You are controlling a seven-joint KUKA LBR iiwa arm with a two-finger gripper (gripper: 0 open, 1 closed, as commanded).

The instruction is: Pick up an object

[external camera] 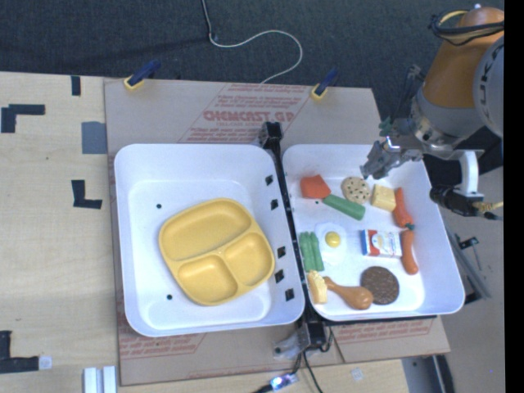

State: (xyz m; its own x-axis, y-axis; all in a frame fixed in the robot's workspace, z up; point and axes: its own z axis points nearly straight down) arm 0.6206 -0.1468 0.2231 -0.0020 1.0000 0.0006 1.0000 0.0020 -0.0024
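Note:
The right bin holds several toy foods: a red-orange piece, a green pod, a cookie, a yellow cheese block, a fried egg, a small carton, a brown patty, a drumstick and two sausages. My gripper hangs over the bin's far edge, just above the cookie and cheese. Nothing shows between its tips.
The left bin holds a yellow divided plate. A green bean piece and a corn piece lie by the divider. A white cable trails behind the bins on the cardboard.

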